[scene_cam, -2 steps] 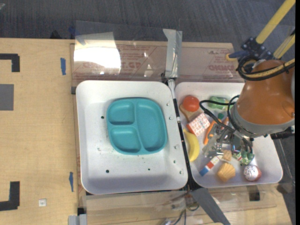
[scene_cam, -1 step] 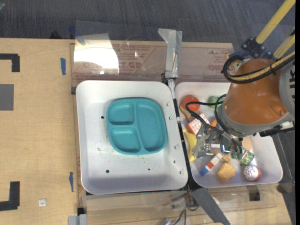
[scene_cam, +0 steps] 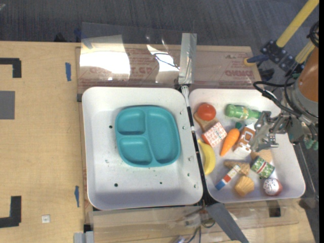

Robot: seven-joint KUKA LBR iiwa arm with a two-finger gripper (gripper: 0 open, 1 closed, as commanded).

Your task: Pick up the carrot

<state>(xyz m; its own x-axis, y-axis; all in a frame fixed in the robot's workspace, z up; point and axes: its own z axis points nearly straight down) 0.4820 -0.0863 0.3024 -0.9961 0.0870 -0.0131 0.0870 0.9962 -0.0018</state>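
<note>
I work in a robot laboratory. My bench [scene_cam: 40,135] is plain plywood with black tape marks [scene_cam: 11,67] and blue tape marks [scene_cam: 68,71]. Two white bins [scene_cam: 96,151] stand on it, a clear plastic sheet [scene_cam: 131,59] is taped behind, and cables [scene_cam: 276,92] hang near me.

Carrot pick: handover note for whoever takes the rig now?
Gripper: low over the right bin, to the right of the carrot; whether the jaws are open or shut can't be made out.
Carrot: lying tilted in the right bin among the toy food, between the red-checked box and a small carton. Not lifted.
Left bin: holds the teal plate.
Done: approach only.
Left: grasp and lift the carrot.
</note>
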